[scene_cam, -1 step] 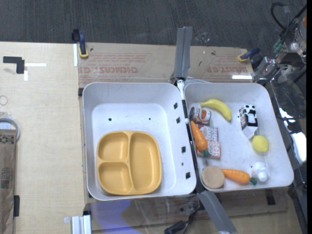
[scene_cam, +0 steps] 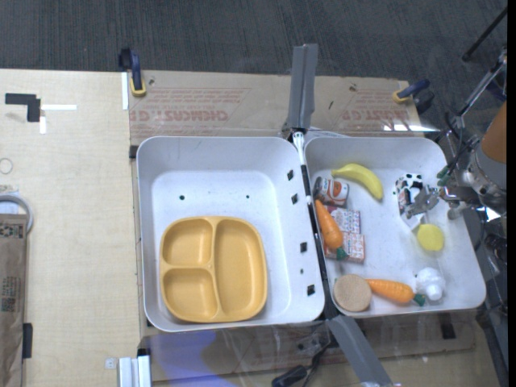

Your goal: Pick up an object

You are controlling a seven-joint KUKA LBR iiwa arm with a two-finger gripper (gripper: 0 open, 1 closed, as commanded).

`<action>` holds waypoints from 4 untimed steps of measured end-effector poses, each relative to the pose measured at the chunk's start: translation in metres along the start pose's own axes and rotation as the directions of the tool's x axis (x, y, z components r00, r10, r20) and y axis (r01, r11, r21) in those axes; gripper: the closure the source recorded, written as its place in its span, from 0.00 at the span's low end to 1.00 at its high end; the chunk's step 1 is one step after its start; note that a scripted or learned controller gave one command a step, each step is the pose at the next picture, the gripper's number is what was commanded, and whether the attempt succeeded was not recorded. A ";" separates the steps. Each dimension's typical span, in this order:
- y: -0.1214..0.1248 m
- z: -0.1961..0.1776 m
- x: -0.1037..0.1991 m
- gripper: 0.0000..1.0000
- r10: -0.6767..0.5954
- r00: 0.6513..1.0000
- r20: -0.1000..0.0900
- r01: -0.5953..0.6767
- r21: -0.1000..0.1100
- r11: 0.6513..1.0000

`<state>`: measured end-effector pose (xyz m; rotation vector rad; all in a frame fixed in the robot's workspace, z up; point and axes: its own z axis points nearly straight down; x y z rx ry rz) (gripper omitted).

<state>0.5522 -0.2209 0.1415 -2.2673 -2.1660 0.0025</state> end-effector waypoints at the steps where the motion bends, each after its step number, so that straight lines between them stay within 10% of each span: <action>1: 0.109 0.049 0.021 0.00 0.049 0.999 -0.007 -0.049 -0.003 0.999; 2: 0.059 0.048 0.015 0.00 0.051 0.999 -0.008 -0.051 -0.005 0.999; 3: 0.058 0.041 0.012 1.00 0.052 0.999 -0.002 -0.052 -0.004 0.999; 4: 0.045 -0.044 0.035 1.00 -0.001 1.000 0.003 0.001 -0.004 1.000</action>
